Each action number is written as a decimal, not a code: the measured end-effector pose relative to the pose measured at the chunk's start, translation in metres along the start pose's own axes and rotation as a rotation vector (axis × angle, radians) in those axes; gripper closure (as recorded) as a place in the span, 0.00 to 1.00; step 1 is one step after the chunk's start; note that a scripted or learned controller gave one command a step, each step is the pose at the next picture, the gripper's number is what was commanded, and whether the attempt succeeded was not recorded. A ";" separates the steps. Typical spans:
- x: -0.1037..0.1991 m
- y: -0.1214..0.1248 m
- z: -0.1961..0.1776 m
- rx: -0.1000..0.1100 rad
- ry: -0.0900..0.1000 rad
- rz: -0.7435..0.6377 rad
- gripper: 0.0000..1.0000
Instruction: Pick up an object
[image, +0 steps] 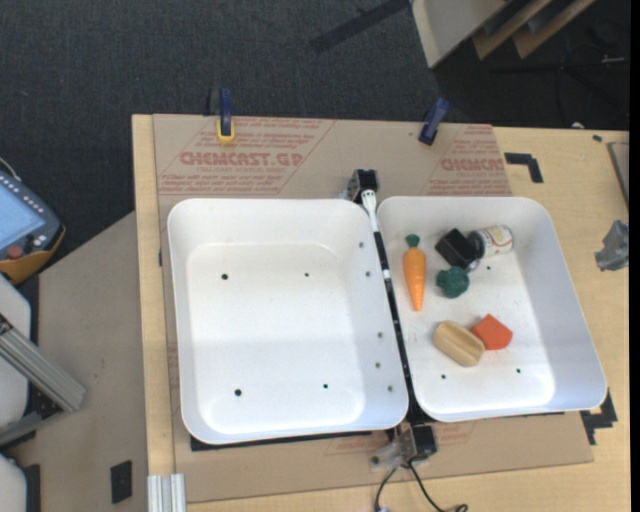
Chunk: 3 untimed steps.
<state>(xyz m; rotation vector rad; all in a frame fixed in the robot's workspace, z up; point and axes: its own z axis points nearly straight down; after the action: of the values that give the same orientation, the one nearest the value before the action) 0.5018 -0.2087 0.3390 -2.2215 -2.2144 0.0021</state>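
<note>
Six items are being carried by the right bin (560, 300): carrot (415, 277) lying near its left wall; black block (456, 246), white cylinder (495, 239), green lump (452, 283) toward the far edge; tan block (459, 343) touching orange block (492, 332) mid-floor; finger state cannot be told

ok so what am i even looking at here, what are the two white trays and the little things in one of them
This is one picture from a camera fixed above a workbench, looking down at a slant. A robot arm works here; its job is to pick up an object.

Two shallow white trays sit side by side on a cardboard sheet. The left tray has only small dark dots on its floor. The right tray holds the objects: a toy carrot, a black block beside a small jar lying on its side, a dark green lump, a tan loaf-shaped piece and an orange-red block touching it.

Nothing is being held.
</note>
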 end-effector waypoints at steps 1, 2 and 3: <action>0.088 -0.024 0.031 0.000 0.000 -0.007 1.00; 0.125 -0.023 -0.166 -0.027 -0.005 -0.009 1.00; 0.194 -0.010 -0.175 -0.010 -0.003 -0.008 1.00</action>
<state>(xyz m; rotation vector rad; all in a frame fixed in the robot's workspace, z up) 0.4929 -0.0147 0.5150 -2.2193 -2.2295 -0.0065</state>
